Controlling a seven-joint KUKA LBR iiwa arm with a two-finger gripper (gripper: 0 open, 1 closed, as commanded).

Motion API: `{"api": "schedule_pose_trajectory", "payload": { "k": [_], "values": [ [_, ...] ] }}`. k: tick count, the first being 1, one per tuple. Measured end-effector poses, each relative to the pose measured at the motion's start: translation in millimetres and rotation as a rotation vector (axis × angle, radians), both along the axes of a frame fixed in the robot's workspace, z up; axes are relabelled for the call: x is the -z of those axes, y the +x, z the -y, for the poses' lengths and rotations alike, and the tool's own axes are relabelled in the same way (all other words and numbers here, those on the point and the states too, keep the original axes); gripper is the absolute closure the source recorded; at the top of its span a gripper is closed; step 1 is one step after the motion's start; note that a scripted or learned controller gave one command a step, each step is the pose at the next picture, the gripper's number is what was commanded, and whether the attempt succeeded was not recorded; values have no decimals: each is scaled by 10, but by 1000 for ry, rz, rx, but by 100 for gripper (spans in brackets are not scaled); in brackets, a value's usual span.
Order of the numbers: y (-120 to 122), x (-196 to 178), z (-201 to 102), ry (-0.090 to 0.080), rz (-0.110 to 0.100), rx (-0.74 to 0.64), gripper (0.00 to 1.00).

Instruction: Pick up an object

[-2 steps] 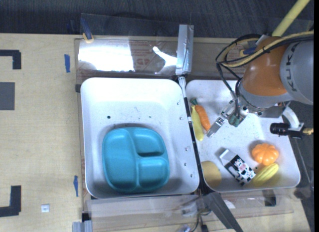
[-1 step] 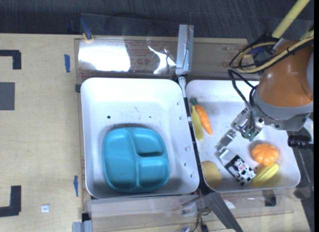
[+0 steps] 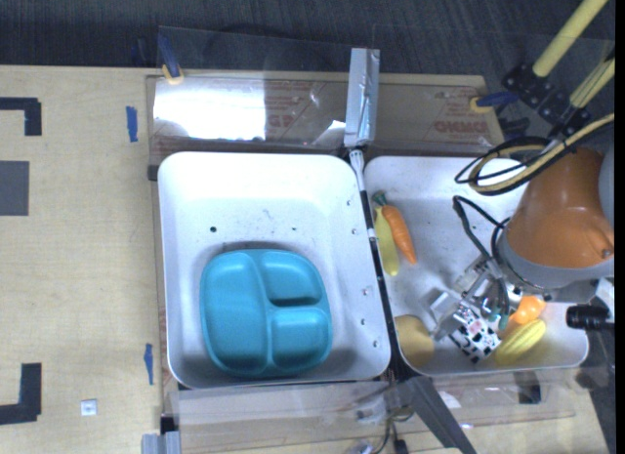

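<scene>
left bin (image 3: 186, 247): white plastic, smooth, slight sheen, a few dark specks
right bin (image 3: 430, 198): same white plastic, smooth
tray (image 3: 264, 310): teal plastic w/ compartments, smooth, semi-gloss
bench (image 3: 73, 247): pale wood, matt, grain visible
back panels (image 3: 254, 105): clear plastic sheet, glossy w/ glare, over cardboard-looking brown
divider post (image 3: 362, 96): metal, silvery, brushed look
arm band (image 3: 562, 213): orange, smooth, soft shine
gripper (image 3: 472, 313): metal parts, grey, shiny
carrot (image 3: 397, 232): orange plastic toy, smooth
banana (image 3: 520, 340): yellow plastic, glossy
cables (image 3: 488, 174): black, rubbery, matt

bench (image 3: 68, 276) | left bin (image 3: 259, 184) | right bin (image 3: 430, 198), side by side
</scene>
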State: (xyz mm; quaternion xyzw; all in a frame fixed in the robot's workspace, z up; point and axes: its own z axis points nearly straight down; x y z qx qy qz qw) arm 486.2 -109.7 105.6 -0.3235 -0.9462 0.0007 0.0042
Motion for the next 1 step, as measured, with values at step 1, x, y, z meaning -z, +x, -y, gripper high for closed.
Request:
{"api": "schedule_pose_trajectory", "payload": {
  "k": [1],
  "values": [
    [223, 187, -158, -3, 9, 310, 0]
  ]
}}
